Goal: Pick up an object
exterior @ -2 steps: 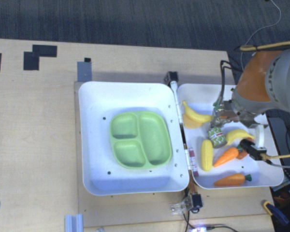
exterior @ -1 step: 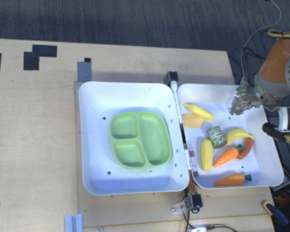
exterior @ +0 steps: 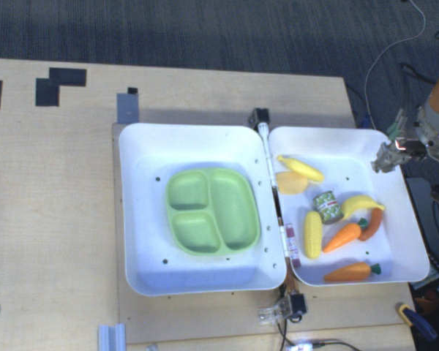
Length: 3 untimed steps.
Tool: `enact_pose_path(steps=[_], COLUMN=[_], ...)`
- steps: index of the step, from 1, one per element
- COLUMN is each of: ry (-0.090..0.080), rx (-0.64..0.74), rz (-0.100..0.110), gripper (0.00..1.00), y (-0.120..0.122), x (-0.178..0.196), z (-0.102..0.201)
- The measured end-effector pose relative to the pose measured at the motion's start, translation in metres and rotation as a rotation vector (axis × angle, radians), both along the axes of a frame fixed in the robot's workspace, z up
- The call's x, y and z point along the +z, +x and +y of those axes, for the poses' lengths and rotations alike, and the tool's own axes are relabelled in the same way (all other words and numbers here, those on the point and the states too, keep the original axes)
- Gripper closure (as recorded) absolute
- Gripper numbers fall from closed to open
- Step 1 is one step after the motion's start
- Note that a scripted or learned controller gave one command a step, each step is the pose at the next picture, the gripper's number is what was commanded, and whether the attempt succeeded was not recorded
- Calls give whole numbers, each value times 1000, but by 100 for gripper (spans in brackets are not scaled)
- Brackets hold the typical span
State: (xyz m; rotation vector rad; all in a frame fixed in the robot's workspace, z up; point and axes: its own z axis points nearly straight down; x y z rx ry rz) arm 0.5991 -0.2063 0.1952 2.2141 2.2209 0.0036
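The left bin (exterior: 135, 196) holds a green divided tray (exterior: 214, 210) with three compartments. The right bin (exterior: 395, 189) holds toy food: a yellow banana (exterior: 301, 167) above a pale slice (exterior: 292, 184), a corn cob (exterior: 313, 233), a small green-labelled can (exterior: 327, 206) whose writing is too small to read, another banana (exterior: 360, 205), and two carrots (exterior: 342, 236) (exterior: 349, 272). The gripper (exterior: 388, 157) hovers at this bin's upper right rim; whether its jaws are released or clenched, I cannot tell.

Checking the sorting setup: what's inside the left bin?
The left bin holds a green divided tray with three compartments, nothing visible in them. The bin floor under the tray is covered, so it cannot be checked.
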Motion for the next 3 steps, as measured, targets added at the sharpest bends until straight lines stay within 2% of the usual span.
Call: enact_pose_path(steps=[1,2,3], ry=[1,2,0], rx=[0,3,-1], rz=[2,0,-1], gripper=[0,0,0], y=[0,11,-79], x=[-1,-99,-108], z=[0,1,8])
